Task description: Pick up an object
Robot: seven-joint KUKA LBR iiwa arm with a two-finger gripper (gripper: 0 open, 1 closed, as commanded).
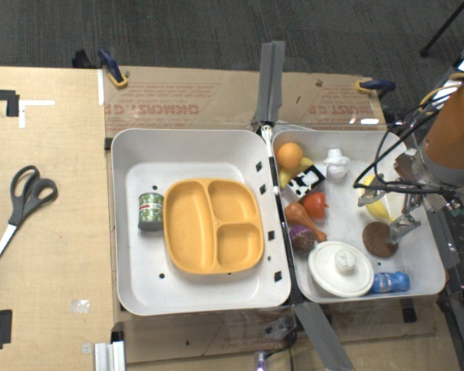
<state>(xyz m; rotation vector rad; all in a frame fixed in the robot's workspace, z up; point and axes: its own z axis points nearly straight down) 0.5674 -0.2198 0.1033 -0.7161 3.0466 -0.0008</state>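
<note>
Nearest the camera, at the front of the right bin [429, 280], a white round lid [340, 268] with a small knob sits beside a blue bottle [390, 282] lying on its side against the front wall. Just behind the lid lie a purple onion-like piece [302, 239] and a brown drumstick-shaped toy [301, 216], with a red tomato [315, 204] touching it. To the right of these, a brown disc [380, 239] rests on the bin floor, and the end effector [403, 226] hangs just above its right edge; whether the fingers are spread or closed cannot be told from this angle. Nothing is visibly held between them. A yellow object [379, 206] lies just behind the end effector, partly hidden by cables.

In the left bin [124, 230], an orange divided plate [213, 225] with three compartments fills the middle, and a small green-labelled can [150, 210] lies on its side, touching the plate's left rim.

Farther back in the right bin, a black-and-white checked block [305, 180] lies near an orange ball [289, 155] by the dividing wall, and a small white bottle [336, 163] stands nearby.

On the counter [46, 284] left of the bins, a pair of black-handled scissors [21, 202] lies flat. Beyond the bins, cardboard [185, 99] is clamped with a blue clamp [112, 66] at its far left corner.
</note>
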